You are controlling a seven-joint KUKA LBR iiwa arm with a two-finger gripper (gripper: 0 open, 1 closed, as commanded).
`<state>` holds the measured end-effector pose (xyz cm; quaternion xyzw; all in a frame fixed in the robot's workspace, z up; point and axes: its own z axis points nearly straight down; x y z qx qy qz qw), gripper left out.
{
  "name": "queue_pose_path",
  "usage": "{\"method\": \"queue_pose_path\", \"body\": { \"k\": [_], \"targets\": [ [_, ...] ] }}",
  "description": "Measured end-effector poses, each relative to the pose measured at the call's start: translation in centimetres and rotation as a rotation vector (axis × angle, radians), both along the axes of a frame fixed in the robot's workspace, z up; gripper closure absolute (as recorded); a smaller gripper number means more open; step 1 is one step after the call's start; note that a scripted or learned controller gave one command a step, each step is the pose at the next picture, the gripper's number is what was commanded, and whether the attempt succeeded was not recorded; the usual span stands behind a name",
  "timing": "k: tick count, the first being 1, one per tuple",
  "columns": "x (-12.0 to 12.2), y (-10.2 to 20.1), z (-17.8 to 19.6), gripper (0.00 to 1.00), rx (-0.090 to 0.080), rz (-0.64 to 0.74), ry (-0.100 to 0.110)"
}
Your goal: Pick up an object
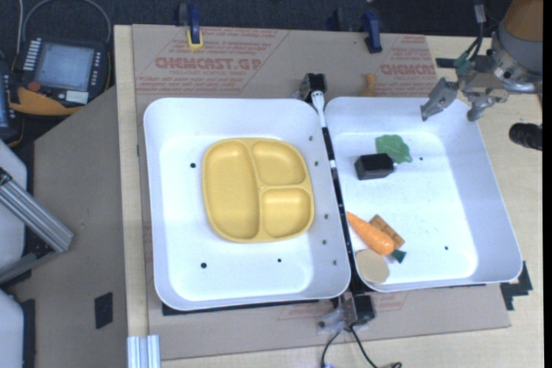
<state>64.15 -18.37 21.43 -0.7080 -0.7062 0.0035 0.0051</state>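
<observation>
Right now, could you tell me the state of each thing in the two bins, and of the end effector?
End effector: open, holding nothing, above the right bin's far edge.
Yellow divided plate: flat in the left bin, compartments bare.
Black block: lying in the right bin, touching the green piece.
Carrot: lying on its side.
Round beige disc: lying flat beside the carrot.

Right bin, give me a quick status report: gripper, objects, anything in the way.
Gripper open, holding nothing, over right bin's far corner. Black block, green piece, carrot lying loose in bin. Nothing blocking.
</observation>
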Motion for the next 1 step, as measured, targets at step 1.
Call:
{"method": "queue_pose_path", "body": {
  "k": [1],
  "targets": [
    [0.29,0.04,0.77,0.00,-0.003,0.003,-0.013]
  ]
}}
